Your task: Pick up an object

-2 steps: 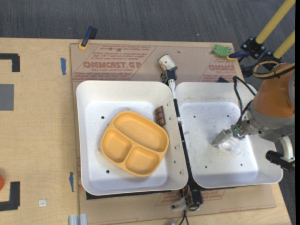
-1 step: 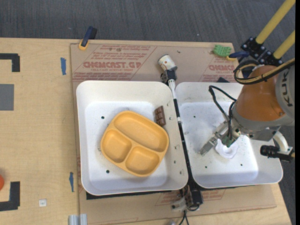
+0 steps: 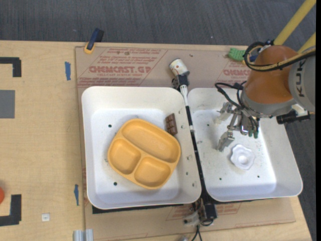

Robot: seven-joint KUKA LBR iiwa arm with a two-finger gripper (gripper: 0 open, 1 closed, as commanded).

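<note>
Over the right shallow white bin (image 3: 281, 182) hangs the grey two-finger gripper (image 3: 231, 134), fingers spread wide, gripping nothing. Just beside, on the bin floor, lies a small clear-white plastic piece (image 3: 242, 157). Across in the left white bin (image 3: 95, 134) sit a yellow three-compartment plate (image 3: 144, 152) and a small brown block (image 3: 171, 124).

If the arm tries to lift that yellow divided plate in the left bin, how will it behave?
The yellow plate looks like rigid molded plastic, so it should stay stiff, not flop. It seems light for its width. Its smooth, rounded rim may slip, and gripped at one edge the wide, shallow shape would likely tilt.

Dark grey carpet floor (image 3: 150, 9) beyond light wooden bench (image 3: 35, 134).
</note>
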